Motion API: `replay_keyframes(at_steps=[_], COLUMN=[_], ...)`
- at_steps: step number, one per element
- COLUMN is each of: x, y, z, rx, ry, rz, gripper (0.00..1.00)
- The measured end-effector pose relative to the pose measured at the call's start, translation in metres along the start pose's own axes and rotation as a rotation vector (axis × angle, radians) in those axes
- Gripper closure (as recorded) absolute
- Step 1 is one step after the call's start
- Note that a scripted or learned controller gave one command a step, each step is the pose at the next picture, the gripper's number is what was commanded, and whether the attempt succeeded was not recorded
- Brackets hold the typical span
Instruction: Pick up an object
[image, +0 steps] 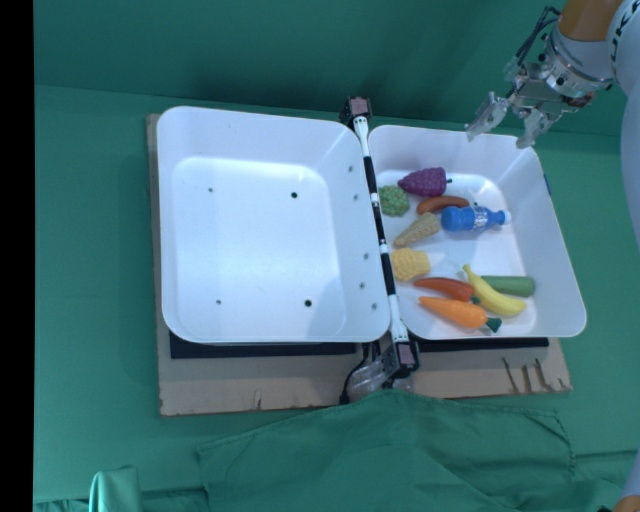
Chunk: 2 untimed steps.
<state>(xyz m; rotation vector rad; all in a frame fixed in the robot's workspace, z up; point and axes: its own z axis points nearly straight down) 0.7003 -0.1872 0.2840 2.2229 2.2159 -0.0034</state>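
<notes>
Carrot (458, 313), banana (493, 295) in right bin (560, 250).

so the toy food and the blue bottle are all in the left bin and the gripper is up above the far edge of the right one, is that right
Not quite. The camera view shows the toy food, such as the banana and purple grapes, and the blue bottle lying in the right bin, not the left bin. The rest holds: the gripper hangs above the right bin's far edge, fingers spread with nothing between them.
</notes>
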Motion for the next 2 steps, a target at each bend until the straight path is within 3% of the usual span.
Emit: replay_keyframes(at_steps=[1, 2], x=[0.013, 0.012], y=[-0.008, -0.005], z=[0.101, 0.081], rx=[0.002, -0.014], ry=[0.002, -0.003], rz=[0.0, 0.002], gripper=[0.0, 1.0])
